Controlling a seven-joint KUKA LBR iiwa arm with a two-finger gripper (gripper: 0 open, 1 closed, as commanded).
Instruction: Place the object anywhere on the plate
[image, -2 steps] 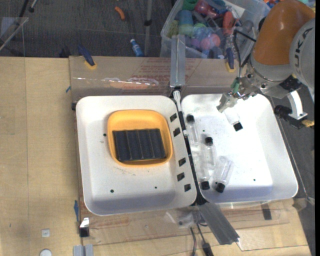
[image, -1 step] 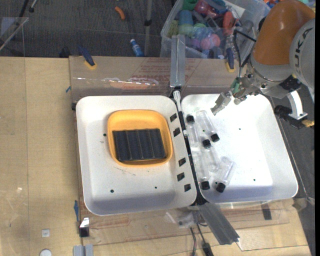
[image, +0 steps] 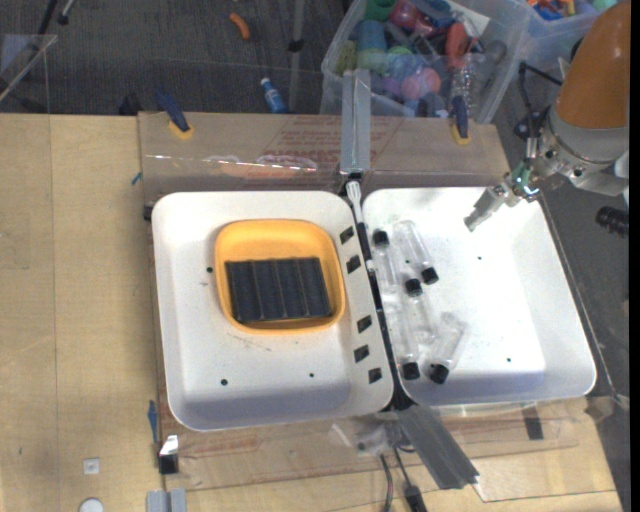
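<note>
Hovering over right bin (image: 560, 330) far right corner: gripper (image: 490, 207), carrying nothing; jaw state cannot tell. Clear plastic tubes (image: 415, 300) with black caps lie along bin's left wall. Likely light, stiff, slippery; best pinched mid-barrel, across width. Yellow plate (image: 228, 245), dark ridged insert, sits mid left bin (image: 185, 380).

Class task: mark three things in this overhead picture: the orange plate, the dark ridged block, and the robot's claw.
orange plate (image: 228, 243), camera view, on its bare upper-left rim.
dark ridged block (image: 278, 290), camera view, on the middle of its top face.
claw (image: 480, 215), camera view, at its tip above the right bin.
</note>
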